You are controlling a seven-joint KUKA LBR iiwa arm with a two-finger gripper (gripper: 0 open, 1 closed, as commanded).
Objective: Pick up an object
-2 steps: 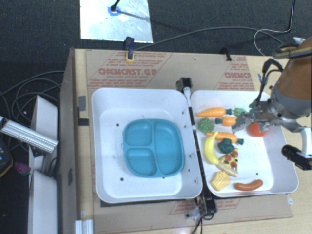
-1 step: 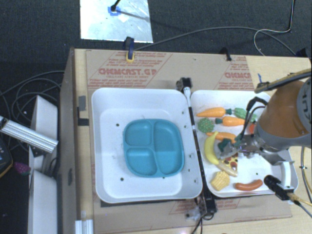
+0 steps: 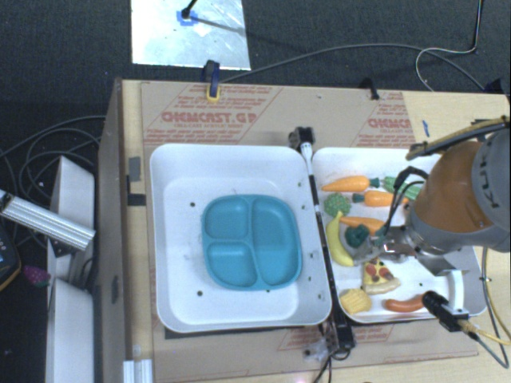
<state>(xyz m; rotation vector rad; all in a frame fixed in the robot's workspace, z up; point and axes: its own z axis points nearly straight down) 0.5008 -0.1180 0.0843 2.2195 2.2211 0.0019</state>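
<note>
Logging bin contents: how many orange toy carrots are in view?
3, all in the right white bin: orange toy carrot at the top, one just below, one lower. The arm may hide more.

Dark carpet floor (image 3: 56, 46) — cables (image 3: 40, 158) strewn left, a shiny metal sheet (image 3: 190, 21) beyond the bench.
</note>
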